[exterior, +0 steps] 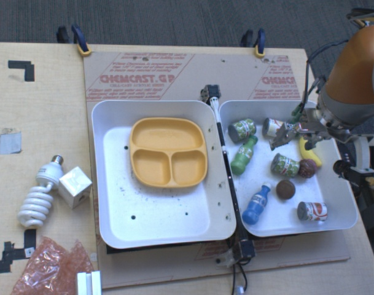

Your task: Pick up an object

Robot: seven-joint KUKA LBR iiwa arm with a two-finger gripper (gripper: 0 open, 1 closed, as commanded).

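Gripper (284, 135), fingers apparently spread and holding nothing, hangs in the right bin (340, 217) beside the silver can (272, 126); should centre over can, drop, then close.

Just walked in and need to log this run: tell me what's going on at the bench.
The arm's gripper is down in the right bin, near a can and a banana, among small groceries: green bottle, blue bottle and other cans. Nothing shows between its fingers, so nothing is picked up yet. The left bin holds a yellow tray.
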